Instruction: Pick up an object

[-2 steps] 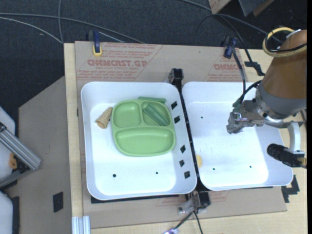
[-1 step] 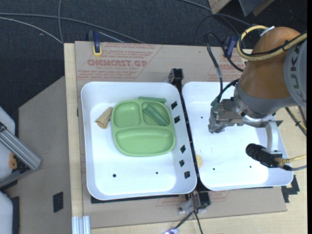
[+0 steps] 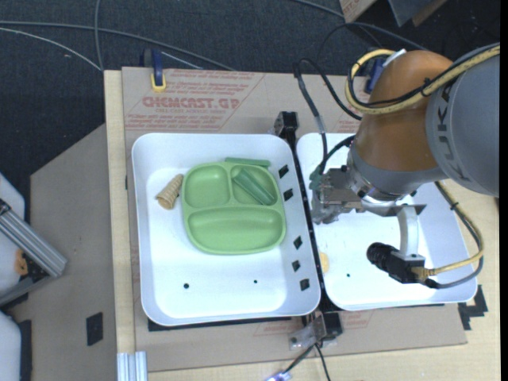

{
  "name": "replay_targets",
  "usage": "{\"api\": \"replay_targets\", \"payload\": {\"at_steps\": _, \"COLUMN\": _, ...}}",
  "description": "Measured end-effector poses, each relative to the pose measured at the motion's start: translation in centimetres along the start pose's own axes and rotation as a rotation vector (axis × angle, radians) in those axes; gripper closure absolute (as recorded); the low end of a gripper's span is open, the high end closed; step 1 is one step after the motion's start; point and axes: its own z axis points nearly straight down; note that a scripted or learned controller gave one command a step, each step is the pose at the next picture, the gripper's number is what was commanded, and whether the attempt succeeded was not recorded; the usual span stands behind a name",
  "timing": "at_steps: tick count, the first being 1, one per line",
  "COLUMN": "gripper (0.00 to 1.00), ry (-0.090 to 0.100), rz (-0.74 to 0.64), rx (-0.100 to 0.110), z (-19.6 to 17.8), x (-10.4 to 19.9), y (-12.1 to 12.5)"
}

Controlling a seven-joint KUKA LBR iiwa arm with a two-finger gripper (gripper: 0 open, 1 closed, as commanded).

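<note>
Lying in the left bin: a green divided plate (image 3: 232, 210) near the middle of the floor, with a green oblong piece (image 3: 255, 182) in its upper right compartment and a tan ice-cream cone (image 3: 169, 190) touching or just off its left rim.
Likeliest target: any of these three would serve, since the task names no particular object; the cone is the smallest and stands free on the bin floor.
Long axes: the cone runs at a slant, narrow tip down-left and open mouth up-right; the green piece slants from upper left to lower right.
Left bin (image 3: 159, 292): white, shallow, otherwise bare floor below the plate.
Right bin (image 3: 444, 292): beside it, sharing the middle divider; a small yellowish spot (image 3: 324, 263) lies at its left edge, too small to identify.
Gripper (image 3: 325, 201): low over the left part of the right bin, close to the divider; the wrist hides its fingers from above, so their state cannot be told, and nothing is seen in them.
Deciding relation: every clear object lies to the image-left of the gripper, across the divider; the green piece is nearest, the cone farthest, beyond the plate.
Judgement: no grasp has been made yet; the coming move would need a leftward crossing into the other bin and a wrist turn to suit the slanted axes.
</note>
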Motion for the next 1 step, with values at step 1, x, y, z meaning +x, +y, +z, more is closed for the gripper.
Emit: {"api": "replay_targets", "payload": {"at_steps": 1, "gripper": 1.00, "ry": -0.001, "rz": 0.002, "rx": 0.002, "z": 1.78, "x": 5.73, "y": 0.47}}
